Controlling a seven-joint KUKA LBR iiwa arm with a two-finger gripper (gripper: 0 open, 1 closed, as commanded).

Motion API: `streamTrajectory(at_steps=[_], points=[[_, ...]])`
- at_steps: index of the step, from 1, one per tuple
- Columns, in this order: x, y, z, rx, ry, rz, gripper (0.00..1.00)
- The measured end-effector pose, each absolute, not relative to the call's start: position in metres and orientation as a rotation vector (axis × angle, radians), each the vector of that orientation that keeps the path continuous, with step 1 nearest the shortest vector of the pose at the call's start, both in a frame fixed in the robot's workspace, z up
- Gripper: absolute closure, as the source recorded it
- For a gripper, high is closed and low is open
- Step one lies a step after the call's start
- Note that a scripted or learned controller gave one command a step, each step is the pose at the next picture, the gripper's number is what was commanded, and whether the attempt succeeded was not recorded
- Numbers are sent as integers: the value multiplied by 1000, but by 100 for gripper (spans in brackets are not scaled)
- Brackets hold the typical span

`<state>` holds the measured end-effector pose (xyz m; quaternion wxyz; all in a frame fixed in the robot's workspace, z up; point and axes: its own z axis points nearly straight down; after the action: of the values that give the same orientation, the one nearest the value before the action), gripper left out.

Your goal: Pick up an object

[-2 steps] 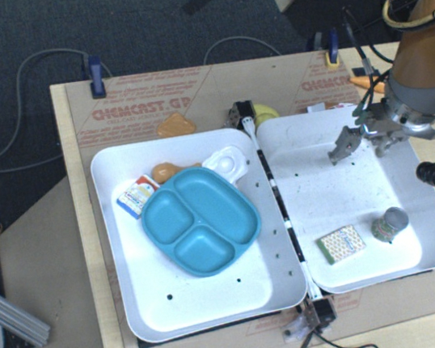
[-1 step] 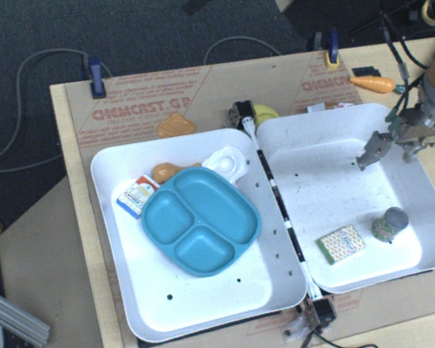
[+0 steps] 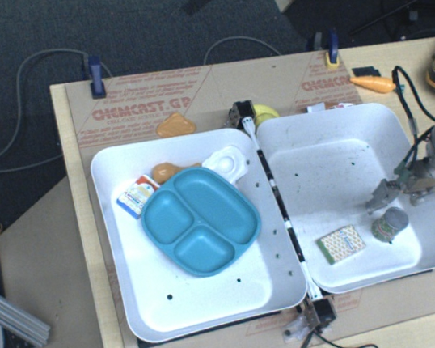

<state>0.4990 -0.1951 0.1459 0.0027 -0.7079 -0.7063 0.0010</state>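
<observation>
My gripper (image 3: 393, 194) reaches in from the right edge over the right bin (image 3: 333, 130), near its right wall. Just below it in the view sits a small grey round object (image 3: 389, 225) on the bin floor; whether the gripper touches it is unclear. To that object's left lies a small speckled flat rectangular piece (image 3: 341, 243). In the left bin (image 3: 137, 288) a blue divided tray (image 3: 200, 219) lies in the middle.
At the left bin's back are a white round lid-like piece (image 3: 225, 162), an orange item (image 3: 166, 171) and a small white, blue and red packet (image 3: 137, 196). Behind the bins on the bench lie an orange lump (image 3: 175, 124) and a yellow object (image 3: 263, 112).
</observation>
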Motion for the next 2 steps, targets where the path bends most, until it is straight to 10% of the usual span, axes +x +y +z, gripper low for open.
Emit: streamTrajectory(at_steps=[1, 2], points=[[484, -180, 81, -2217, -2217, 3, 0], [486, -182, 95, -2224, -2222, -1, 100]])
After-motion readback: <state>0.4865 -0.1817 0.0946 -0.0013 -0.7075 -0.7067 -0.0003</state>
